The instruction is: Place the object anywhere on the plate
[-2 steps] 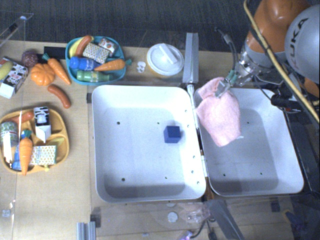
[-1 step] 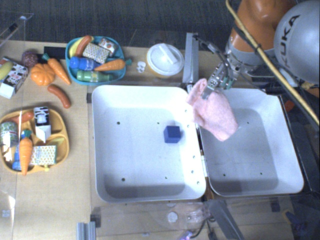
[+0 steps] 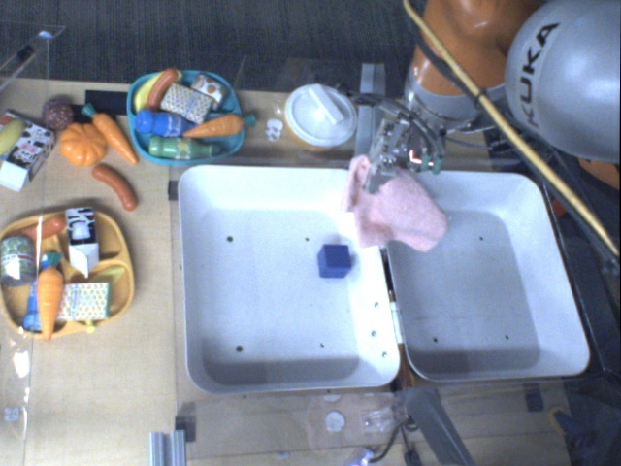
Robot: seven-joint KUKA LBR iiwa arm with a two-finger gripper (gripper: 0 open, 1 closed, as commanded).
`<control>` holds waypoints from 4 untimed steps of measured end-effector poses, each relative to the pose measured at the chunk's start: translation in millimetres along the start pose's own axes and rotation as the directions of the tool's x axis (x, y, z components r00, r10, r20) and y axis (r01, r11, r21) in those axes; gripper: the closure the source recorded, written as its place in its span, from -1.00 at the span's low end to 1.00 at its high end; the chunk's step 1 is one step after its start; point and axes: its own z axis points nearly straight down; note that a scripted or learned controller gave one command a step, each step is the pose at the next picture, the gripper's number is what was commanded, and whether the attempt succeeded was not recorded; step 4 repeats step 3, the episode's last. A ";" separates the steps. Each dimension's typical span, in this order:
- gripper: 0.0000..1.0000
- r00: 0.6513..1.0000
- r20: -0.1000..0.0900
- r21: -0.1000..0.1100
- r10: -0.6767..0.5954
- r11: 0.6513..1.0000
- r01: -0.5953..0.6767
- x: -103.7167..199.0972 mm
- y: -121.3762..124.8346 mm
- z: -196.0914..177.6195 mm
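Pink cloth (image 3: pixel 398 214) in gripper (image 3: pixel 380 166) — above bins' (image 3: pixel 243 184) shared edge — blue cube (image 3: pixel 335 259) below

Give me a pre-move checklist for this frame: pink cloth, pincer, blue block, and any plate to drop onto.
1. Pink cloth hangs from the pincer, lifted off the bin floor: ok.
2. Grip security: the cloth is bunched at one top corner under the fingers, how deep is hidden: cannot tell.
3. Cloth position: it hangs over the seam between the left white bin and the right white bin: ok.
4. Small blue block lies in the left bin, apart from the cloth: ok.
5. Plate target: no plate inside either bin; a round white dish sits behind the left bin: cannot tell.
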 end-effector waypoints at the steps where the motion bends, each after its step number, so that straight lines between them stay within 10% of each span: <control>1: 1.00 0.984 0.000 -0.001 -0.176 0.984 0.176 5.3 50.5 10.4; 2: 1.00 0.984 0.000 -0.002 -0.180 0.984 0.180 21.9 100.7 9.3; 3: -1.00 0.984 0.001 -0.002 -0.180 0.984 0.180 21.7 100.4 9.0; 4: -1.00 0.984 0.001 -0.002 -0.180 0.984 0.180 21.7 100.4 9.0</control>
